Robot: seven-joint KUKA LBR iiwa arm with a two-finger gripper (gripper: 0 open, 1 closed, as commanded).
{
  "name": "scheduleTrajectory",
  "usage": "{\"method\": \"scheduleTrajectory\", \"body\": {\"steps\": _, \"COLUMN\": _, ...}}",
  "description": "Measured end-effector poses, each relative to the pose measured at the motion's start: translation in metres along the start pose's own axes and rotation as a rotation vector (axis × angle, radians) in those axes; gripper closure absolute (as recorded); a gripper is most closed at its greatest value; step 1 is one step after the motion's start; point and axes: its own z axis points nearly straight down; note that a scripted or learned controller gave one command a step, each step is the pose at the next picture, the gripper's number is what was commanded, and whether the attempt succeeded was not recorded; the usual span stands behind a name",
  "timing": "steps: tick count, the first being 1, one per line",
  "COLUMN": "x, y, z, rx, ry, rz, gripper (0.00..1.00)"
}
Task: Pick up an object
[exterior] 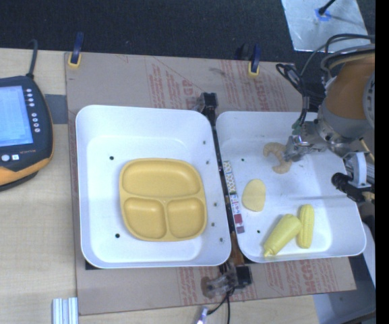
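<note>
My gripper (294, 148) hangs low over the far part of the right bin (342, 248), right beside a small tan shrimp-like piece (276, 155) at its left. The arm's grey and orange wrist rises to the right of it. Nearer the front of the same bin lie a pale yellow chip-like oval (253, 195), a yellow cone-shaped piece (281, 233) and a yellow corn cob (306, 225) side by side. The left bin (96, 181) holds a yellow three-part tray (162, 198).
A teach pendant (9, 130) with a lit screen rests on the bench at the far left. Clamps (210, 103) join the two bins at the middle, far and near. Blue clips (254, 59) pin the cardboard underlay at the back.
</note>
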Motion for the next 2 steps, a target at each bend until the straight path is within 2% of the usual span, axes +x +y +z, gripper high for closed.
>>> {"method": "scheduleTrajectory", "body": {"steps": 1, "x": 0.0683, "y": -0.0396, "z": -0.0585, "rx": 0.003, "ry": 0.004, "rz": -0.002, "gripper": 1.0}}
{"method": "scheduleTrajectory", "body": {"steps": 2, "x": 0.0674, "y": -0.0404, "z": -0.0575, "rx": 0.005, "ry": 0.003, "rz": 0.0, "gripper": 0.0}}
